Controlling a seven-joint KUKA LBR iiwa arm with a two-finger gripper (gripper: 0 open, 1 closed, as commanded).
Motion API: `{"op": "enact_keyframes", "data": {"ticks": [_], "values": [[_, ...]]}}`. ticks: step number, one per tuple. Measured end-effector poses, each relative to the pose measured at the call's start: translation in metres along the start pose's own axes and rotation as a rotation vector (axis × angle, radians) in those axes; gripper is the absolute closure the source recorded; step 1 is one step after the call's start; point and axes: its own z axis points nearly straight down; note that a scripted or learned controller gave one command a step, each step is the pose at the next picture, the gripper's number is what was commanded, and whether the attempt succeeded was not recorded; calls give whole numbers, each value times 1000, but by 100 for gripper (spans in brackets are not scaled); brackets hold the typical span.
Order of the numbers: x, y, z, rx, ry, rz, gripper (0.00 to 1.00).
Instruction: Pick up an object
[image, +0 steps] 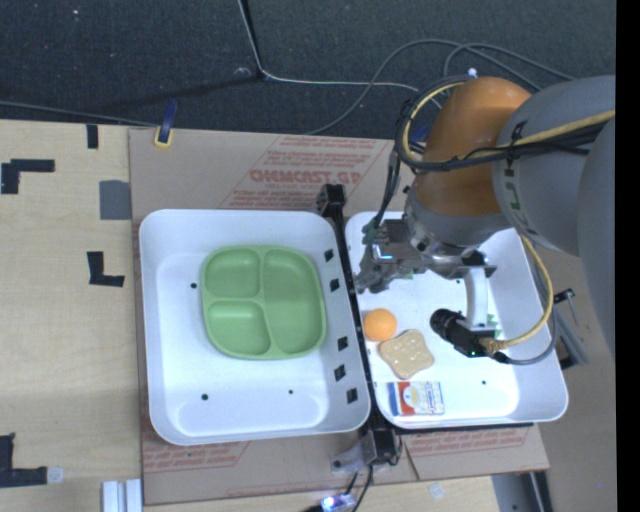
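Observation:
In the right bin (520, 395) lie an orange ball (379, 324), a tan biscuit-like piece (405, 352) touching it on its near right, and a small white packet with red and blue print (415, 398) nearer the front. My gripper (378, 263) hangs over the bin's far left part, just behind the orange ball. Nothing shows between its fingers. The arm's grey body and orange band cover the bin's back right.
The left bin (170, 300) holds a green divided plate (264, 302) in its middle. A black divider (345, 300) runs between the two bins. Cardboard lies under both bins, with cables across the dark floor behind.

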Motion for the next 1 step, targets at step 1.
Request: {"op": "enact_keyframes", "data": {"ticks": [1], "values": [[51, -15, 19, 2, -1, 1, 100]]}}
